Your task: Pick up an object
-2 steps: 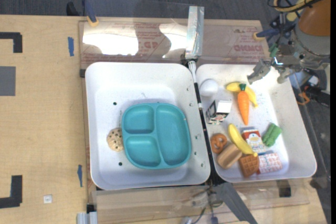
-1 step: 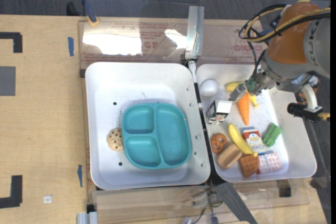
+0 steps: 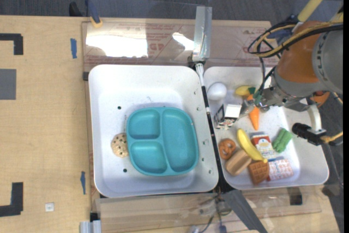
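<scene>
Teal divided plate (image 3: 161, 141) fills the left bin (image 3: 103, 84), a cookie (image 3: 119, 144) touching its left edge; the right bin (image 3: 313, 169) holds a banana (image 3: 249, 145), carrot (image 3: 254, 117) and other toy foods. The gripper (image 3: 263, 100) hangs over that bin's far side just beside the carrot; whether its jaws are released or clenched, I cannot tell.

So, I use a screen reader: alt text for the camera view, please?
A grey-and-orange robot arm reaches over the right bin of toy food, including a banana and carrot. The left bin holds a teal divided tray beside a cookie.
</scene>
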Controlling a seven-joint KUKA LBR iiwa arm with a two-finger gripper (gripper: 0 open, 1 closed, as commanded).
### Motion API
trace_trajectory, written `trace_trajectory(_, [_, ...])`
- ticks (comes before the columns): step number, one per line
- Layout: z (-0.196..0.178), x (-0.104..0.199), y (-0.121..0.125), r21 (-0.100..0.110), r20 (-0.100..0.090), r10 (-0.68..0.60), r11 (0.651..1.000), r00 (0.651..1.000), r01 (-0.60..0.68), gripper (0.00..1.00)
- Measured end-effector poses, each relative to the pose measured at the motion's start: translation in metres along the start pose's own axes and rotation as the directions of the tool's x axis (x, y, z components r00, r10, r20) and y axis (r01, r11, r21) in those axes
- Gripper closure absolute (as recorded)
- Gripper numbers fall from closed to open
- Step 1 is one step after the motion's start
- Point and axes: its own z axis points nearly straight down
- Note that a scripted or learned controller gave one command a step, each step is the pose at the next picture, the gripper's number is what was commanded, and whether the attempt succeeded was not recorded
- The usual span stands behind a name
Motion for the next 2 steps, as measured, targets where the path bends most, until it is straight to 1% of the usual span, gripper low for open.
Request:
trace_trajectory(1, [-0.013, -0.001, 0.002, -0.008, 0.004, 0.000, 1.000, 1.000, 0.000, 1.00])
trace_trajectory(2, [-0.102, 0.071, 0.040, -0.005, -0.002, 0.164, 0.987, 0.987, -0.164, 1.00])
